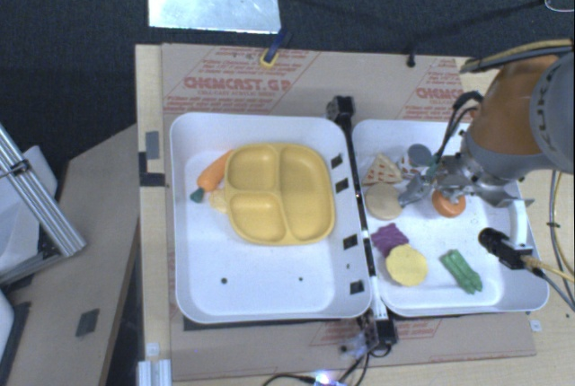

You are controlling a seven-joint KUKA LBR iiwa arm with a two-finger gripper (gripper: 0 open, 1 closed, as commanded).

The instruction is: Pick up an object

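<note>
Bins sit side by side on the worktop (pixel 99 196), each white and shallow, with a brown sheet printed in red beneath them. The left bin (pixel 193 285) holds a carrot (pixel 214 171) near its upper left corner, lying at a slant with its green end pointing down and left and its orange body touching the left edge of a yellow plate (pixel 274 194). That plate has several compartments and lies flat in the upper middle of the bin. Across the black divider, the right bin (pixel 530 290) carries the loose pieces that can be picked. A tan wedge (pixel 386 169) lies near the bin's upper left, with a beige disc (pixel 384 202) just below it. Further down lie a purple piece (pixel 389 238) and, touching its lower edge, a yellow disc (pixel 407 267). The hand (pixel 420 188) is low over the middle of this bin, just right of the beige disc and the tan wedge. I cannot tell how far open it is or whether it has hold of anything. An orange piece (pixel 449 205) lies just beside the hand on its right, partly covered by it. A green piece (pixel 460 271) rests apart, toward the bin's lower right. The arm (pixel 550 119) enters from the right edge, its orange band above the hand.
</note>
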